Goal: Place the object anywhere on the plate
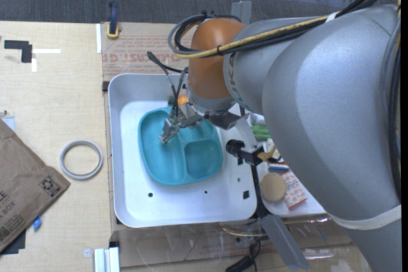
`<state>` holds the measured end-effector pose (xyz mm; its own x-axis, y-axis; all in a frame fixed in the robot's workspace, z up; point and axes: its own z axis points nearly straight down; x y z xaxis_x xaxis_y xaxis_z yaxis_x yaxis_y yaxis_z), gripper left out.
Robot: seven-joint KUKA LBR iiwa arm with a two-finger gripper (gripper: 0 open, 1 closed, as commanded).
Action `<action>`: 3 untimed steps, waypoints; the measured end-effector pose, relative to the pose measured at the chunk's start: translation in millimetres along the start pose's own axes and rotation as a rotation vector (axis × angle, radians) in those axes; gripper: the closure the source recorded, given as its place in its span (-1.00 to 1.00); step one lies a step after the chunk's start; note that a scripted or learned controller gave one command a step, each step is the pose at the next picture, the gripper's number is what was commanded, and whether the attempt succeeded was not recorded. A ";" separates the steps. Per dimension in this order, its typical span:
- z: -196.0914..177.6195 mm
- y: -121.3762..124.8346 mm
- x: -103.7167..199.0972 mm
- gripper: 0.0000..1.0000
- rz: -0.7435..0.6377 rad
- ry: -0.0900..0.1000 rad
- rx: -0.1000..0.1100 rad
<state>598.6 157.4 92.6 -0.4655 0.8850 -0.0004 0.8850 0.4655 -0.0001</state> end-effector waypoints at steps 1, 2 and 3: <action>-98.6 -72.0 -40.5 -1.00 0.012 -0.001 0.002; -223.7 -65.2 -49.4 -1.00 -0.082 -0.002 0.001; -231.8 -64.6 -50.3 1.00 -0.084 -0.004 0.002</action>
